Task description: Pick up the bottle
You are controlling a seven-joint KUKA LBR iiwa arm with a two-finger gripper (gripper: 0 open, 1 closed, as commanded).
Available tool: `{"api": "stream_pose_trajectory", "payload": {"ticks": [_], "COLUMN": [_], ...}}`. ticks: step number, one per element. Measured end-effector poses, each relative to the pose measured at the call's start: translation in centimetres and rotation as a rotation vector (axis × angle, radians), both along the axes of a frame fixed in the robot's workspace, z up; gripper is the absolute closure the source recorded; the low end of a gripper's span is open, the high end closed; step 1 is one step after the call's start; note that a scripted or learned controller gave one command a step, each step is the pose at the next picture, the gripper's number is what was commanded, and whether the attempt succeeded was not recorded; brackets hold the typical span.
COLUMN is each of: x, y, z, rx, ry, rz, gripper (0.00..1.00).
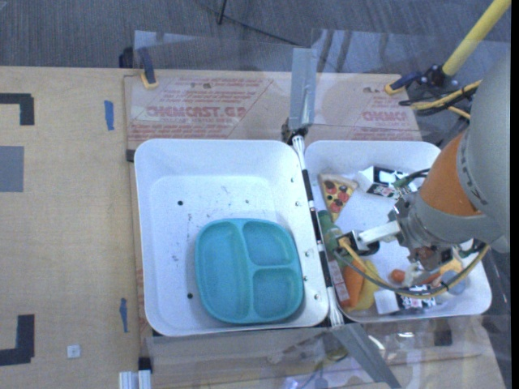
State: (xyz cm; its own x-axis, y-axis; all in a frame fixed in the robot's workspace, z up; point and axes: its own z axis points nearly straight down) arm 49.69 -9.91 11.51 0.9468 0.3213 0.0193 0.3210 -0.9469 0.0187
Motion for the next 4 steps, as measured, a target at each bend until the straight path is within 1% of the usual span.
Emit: {"api": "stream_pose_trajectory", "payload": {"ticks": [1, 2, 3, 4], "x": [8.5, 14.5, 15.0, 14.9], "y": [-3.3, -3.5, -3.1, -4.8], "z": [0.0, -1.3, -0.7, -2.6], "rx": [0.012, 0.024, 0.014, 0.015], "ry": [0.028, 0.052, 0.022, 0.022], "rz": [0.106, -0.12, -0.112, -0.083], "gripper": [0.0, 0.0, 1.0, 1.0]}}
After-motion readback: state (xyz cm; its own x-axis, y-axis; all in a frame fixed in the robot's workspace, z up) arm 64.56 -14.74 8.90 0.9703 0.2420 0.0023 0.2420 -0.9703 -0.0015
